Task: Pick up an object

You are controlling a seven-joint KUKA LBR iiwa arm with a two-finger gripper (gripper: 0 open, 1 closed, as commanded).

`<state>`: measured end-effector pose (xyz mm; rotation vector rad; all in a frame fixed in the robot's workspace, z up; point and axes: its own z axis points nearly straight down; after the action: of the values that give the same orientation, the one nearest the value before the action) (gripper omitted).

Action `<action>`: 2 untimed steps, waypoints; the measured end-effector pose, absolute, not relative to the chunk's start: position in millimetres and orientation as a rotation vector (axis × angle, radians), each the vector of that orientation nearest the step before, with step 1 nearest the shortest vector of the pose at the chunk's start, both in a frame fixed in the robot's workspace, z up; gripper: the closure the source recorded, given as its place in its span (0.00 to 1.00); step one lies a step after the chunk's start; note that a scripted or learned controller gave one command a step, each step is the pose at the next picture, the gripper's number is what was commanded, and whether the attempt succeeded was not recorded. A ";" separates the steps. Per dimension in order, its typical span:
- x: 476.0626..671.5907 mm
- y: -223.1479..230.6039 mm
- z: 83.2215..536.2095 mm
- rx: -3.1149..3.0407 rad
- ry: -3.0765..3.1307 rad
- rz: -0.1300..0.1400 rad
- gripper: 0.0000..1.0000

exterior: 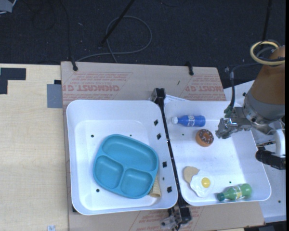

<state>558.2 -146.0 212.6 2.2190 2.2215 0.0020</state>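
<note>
Step in hand: approach. The grey two-finger gripper (223, 129) hovers over the right white bin (260, 189), near its right wall; whether the fingers are spread cannot be told. Nothing is held.

Nearest candidate: the round brown doughnut (204, 137), just beside the gripper. The blue plastic bottle (191, 121) lies near the far wall.

Next move calls for lowering over 1 object, clear of the wall.

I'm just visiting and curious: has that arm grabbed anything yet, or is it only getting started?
Nothing looks picked up yet. The blue plastic bottle, round brown doughnut, toy fried egg and green bottle all lie on the floor of the right white bin. In hand: the gripper sits just right of the doughnut, apparently approaching. Left to do: closing on an object and lifting it.
</note>
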 end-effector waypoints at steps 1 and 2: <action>557.3 -154.1 273.8 2.217 2.220 0.003 1.00; 557.0 -99.0 273.3 2.219 2.229 0.000 1.00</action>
<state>557.0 -99.0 273.3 2.2188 2.2291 -0.0003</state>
